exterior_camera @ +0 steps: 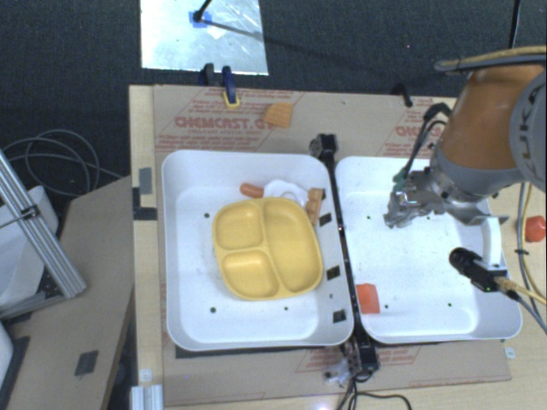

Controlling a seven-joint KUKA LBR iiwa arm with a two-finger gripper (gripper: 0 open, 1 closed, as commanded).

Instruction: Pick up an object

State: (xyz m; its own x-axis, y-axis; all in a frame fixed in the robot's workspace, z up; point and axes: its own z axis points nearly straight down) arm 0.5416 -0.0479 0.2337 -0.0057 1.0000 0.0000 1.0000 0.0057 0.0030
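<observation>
In the left bin (184,229) lies a yellow divided plate (265,248). Behind it are a small orange sausage-shaped piece (251,190), a white item (285,191) and a small tan block (314,202). A small orange-red block (367,297) rests at the front left corner of the right bin (427,314). My gripper (400,213) hangs over the back middle of the right bin, well behind and to the right of the orange-red block. Nothing shows between its fingers, and their spacing is too small to read.
A tan sponge-like piece (278,114) lies on the cardboard behind the bins. Black clips (325,146) sit along the divider between the bins. A shiny metal sheet (203,24) lies at the back. An orange object (535,227) sits at the far right edge.
</observation>
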